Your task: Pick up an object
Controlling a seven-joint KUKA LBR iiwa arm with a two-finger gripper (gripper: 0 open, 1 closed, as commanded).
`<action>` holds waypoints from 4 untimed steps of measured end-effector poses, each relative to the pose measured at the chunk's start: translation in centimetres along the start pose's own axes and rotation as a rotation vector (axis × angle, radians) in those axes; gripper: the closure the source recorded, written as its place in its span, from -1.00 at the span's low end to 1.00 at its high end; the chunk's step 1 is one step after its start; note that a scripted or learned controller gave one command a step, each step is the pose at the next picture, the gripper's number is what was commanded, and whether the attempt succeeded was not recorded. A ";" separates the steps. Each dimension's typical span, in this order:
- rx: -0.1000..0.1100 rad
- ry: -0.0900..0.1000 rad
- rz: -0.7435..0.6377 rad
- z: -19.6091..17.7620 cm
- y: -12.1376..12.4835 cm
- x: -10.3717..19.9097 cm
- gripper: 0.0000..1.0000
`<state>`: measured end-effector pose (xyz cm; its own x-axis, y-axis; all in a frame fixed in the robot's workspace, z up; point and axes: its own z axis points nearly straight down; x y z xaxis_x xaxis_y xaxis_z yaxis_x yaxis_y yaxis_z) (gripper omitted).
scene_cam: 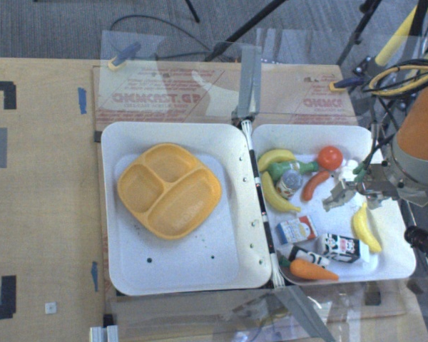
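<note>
The small banana (366, 228) is lying near the right bin's (403, 262) right edge, just below the gripper (340, 195) — the nearest candidate, I judge. It looks like a light, stiff plastic toy, smooth and curved, so it may be slipping unless pinched across its thick middle. The gripper is hovering over the bin's centre, between the red pepper (315, 184) and that banana, its fingers spread a little and holding nothing. A tomato (329, 157) is sitting toward the far edge; a carrot (312, 268) and milk carton (340, 247) are lying along the near edge — the left bin (121, 262) is carrying a yellow plate (169, 189).
</note>
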<state>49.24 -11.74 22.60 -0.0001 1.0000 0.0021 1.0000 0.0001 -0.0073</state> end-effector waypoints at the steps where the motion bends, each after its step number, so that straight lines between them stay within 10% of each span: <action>1: -0.004 -0.002 -0.019 -5.4 -1.3 -0.3 -1.00; 3: -0.003 0.011 0.195 13.0 -0.1 -8.2 -1.00; 4: -0.005 -0.003 -0.103 9.5 0.6 -8.2 -1.00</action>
<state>49.76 -19.92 13.05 -0.1027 0.9947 -0.0005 0.9947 0.1027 -0.0018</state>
